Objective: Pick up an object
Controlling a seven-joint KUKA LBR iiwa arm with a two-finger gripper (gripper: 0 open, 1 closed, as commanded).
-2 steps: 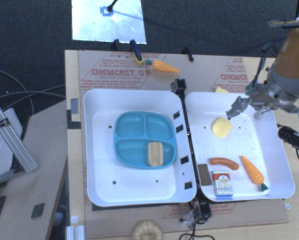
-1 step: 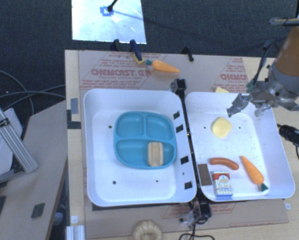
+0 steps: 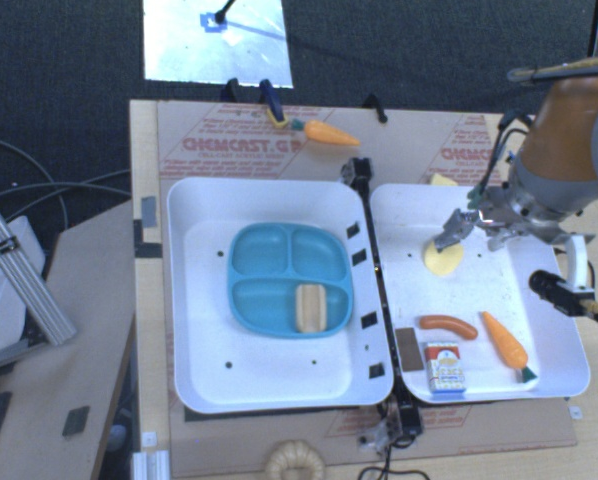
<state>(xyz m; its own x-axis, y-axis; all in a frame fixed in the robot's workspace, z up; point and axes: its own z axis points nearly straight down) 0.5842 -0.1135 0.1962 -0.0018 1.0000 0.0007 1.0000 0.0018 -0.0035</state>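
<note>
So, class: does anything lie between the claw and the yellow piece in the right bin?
Nothing visible does. The claw hangs right above the yellow piece; the sausage and carrot lie nearer the bin's front.

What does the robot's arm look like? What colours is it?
The robot arm is thick and rounded, with a big orange band and grey parts beside it. Lower down it narrows into a grey metal gripper with small silvery pieces. Thin dark cables loop along the arm near the wrist. It reaches in from the right side.
</note>
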